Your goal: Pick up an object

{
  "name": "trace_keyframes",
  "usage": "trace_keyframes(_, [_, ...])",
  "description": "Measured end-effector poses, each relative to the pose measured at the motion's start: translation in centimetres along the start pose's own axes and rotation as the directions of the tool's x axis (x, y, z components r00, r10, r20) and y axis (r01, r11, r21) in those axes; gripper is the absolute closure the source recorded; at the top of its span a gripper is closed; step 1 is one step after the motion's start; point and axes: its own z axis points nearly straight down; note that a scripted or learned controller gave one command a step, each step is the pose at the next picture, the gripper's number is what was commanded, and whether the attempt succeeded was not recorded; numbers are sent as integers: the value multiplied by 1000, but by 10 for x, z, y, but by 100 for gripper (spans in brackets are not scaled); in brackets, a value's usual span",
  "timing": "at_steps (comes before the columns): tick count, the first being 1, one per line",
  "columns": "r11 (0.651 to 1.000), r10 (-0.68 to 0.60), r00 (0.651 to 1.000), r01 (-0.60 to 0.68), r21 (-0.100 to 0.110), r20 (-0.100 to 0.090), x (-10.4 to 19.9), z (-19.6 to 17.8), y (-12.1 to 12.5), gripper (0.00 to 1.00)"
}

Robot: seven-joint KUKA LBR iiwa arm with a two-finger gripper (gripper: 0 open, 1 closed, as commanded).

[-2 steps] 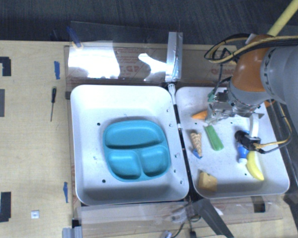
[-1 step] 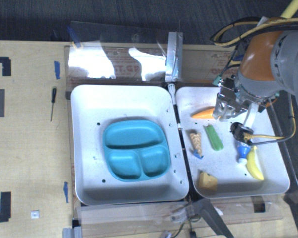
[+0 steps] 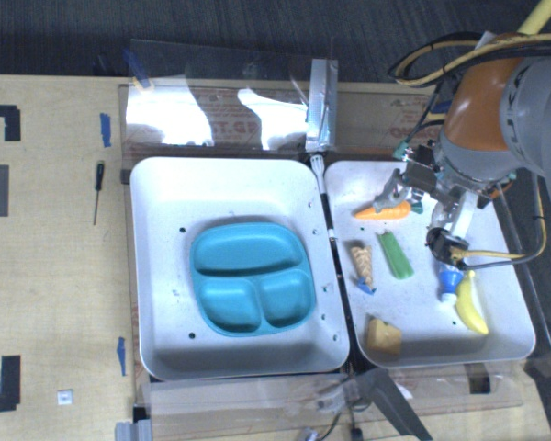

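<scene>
The gripper (image 3: 406, 194) is hanging low over the back of the right bin (image 3: 519, 338), and whether it is open or closed is not telling from this slanted view. The carrot (image 3: 383, 213), a smooth orange plastic taper, is lying just beside the tool on its left and slightly toward the front, long axis running across the bin, thick end toward the gripper; touching or apart is not resolving. Judging by nearness, it is looking like the target. The flat green stick (image 3: 397, 254) is lying front to back just in front. The curved glossy banana (image 3: 471, 306) is sitting by the right wall, the tan chunk (image 3: 382, 336) at the front. The teal divided tray (image 3: 253, 277) is sitting in the left bin (image 3: 156, 186).
</scene>
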Motion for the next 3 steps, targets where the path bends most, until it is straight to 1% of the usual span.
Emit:
trace_keyframes(1, [948, -317, 948, 317, -5, -1, -37, 97, -33, 0])
trace_keyframes(2, [914, -405, 914, 405, -7, 3, -94, 97, -5, 0])
trace_keyframes(3, [914, -405, 914, 405, -14, 4, -92, 85, -3, 100])
